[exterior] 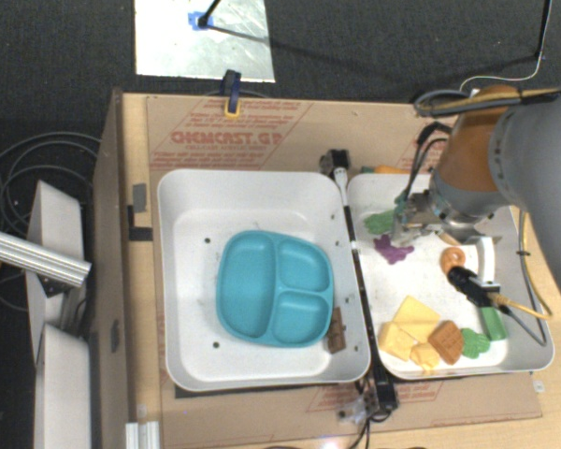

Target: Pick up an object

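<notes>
The gripper [414, 221] is down in the far left part of the right bin [533, 349], over a purple grape bunch [392, 248] and beside a green leafy piece [381, 222]; whether it grips anything, I cannot tell. Near it lie a doughnut [453, 258], cheese wedges [409, 325] and a waffle [445, 341]. A blue plate [273, 288] sits in the left bin [192, 213].

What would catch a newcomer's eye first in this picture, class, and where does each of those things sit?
The turquoise divided plate stands out most, lying in the middle of the left bin. Next comes the grey arm with its orange band, reaching in from the right over the far end of the right bin. At that bin's near end lies a cluster of yellow cheese wedges and a brown waffle piece.
</notes>
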Tool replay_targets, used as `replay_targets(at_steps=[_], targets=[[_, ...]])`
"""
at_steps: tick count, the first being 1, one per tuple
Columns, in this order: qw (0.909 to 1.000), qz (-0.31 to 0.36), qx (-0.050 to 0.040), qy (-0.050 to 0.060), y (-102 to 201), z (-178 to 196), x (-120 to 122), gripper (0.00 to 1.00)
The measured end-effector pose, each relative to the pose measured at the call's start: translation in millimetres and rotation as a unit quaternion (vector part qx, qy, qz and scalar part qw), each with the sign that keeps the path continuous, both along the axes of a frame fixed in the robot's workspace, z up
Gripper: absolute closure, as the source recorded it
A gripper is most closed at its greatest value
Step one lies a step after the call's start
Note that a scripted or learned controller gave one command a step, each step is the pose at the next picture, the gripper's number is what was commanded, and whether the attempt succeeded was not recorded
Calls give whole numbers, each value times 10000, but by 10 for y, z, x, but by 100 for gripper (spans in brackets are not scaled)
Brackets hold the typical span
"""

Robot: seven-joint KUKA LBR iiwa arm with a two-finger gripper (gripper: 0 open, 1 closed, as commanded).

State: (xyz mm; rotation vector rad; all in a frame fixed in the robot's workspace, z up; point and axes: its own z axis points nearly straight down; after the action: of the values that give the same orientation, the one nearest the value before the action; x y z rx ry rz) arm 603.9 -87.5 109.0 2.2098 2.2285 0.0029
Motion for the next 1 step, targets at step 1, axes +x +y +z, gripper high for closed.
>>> replay_targets(at_steps=[1], targets=[[10000,-66,-2,24,-392,349,-690,100]])
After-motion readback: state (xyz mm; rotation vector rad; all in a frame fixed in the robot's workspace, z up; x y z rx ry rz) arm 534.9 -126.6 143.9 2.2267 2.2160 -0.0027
